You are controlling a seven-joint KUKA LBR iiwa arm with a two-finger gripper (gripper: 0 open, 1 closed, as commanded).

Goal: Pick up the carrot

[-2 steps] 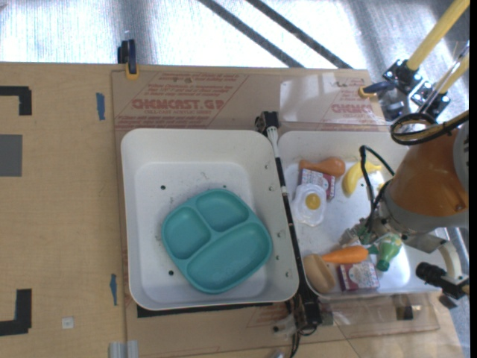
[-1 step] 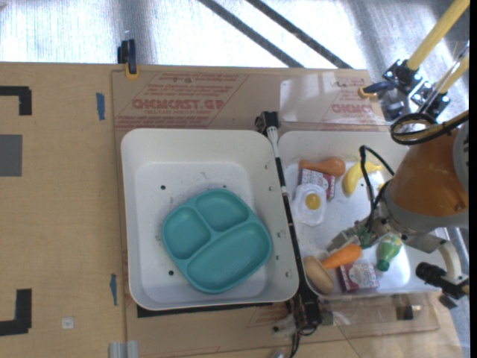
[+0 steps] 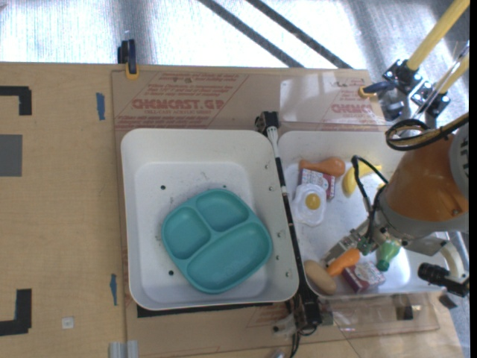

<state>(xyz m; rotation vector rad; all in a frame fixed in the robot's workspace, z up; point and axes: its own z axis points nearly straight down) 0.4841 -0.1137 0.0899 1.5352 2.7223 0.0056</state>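
Observation:
The carrot [image 3: 343, 261] is a short orange piece lying in the front part of the right bin [image 3: 339, 222], tilted up to the right. My gripper [image 3: 361, 244] is low over the bin, directly at the carrot's upper right end and touching or nearly touching it. The arm's orange band [image 3: 425, 185] hangs above and hides the bin's right side. A green piece [image 3: 387, 254] sits just right of the gripper; I cannot tell whether it belongs to the carrot.
Around the carrot lie a tan potato-like piece [image 3: 320, 277], a maroon box [image 3: 364, 276], a fried egg [image 3: 311, 201], a red-and-white carton [image 3: 315, 177], an orange sausage-like piece [image 3: 328, 165] and a yellow banana [image 3: 349, 182]. The left bin [image 3: 149, 155] bears a teal divided plate [image 3: 216, 239].

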